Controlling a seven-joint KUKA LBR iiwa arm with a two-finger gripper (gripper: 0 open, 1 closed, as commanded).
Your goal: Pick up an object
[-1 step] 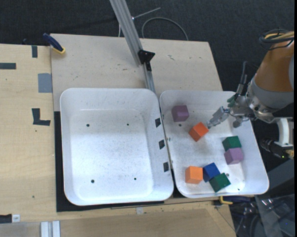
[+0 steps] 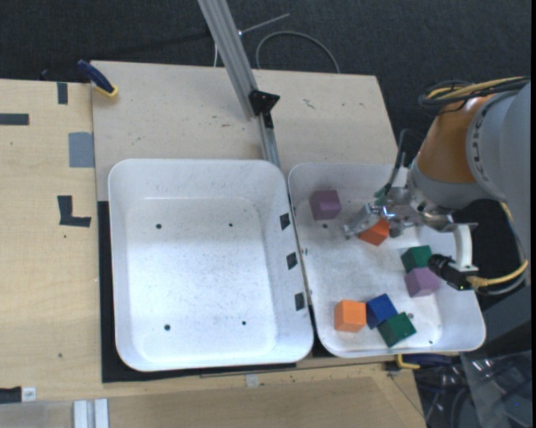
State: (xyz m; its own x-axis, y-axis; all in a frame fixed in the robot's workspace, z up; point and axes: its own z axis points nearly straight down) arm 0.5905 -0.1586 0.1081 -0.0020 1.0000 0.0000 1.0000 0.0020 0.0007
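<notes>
The right bin (image 2: 339,270) holds several small blocks. A red-orange block (image 2: 375,234) lies near its upper middle, and my gripper (image 2: 371,220) hangs right over it, partly covering it; whether the block is gripped is hidden. A purple cube (image 2: 325,204) sits to the left of the gripper. Lower right of it are a dark green block (image 2: 416,258) and a pale purple block (image 2: 421,282). Along the front of the bin, an orange cube (image 2: 350,315), a blue cube (image 2: 381,308) and a green cube (image 2: 397,329) cluster together.
The left bin (image 2: 196,266) stands beside the right one, sharing a raised double rim. A slanted metal pole (image 2: 233,50) ends at a black clamp near the bins' top junction. The grey arm with its orange band (image 2: 446,150) overhangs the right bin's upper right corner.
</notes>
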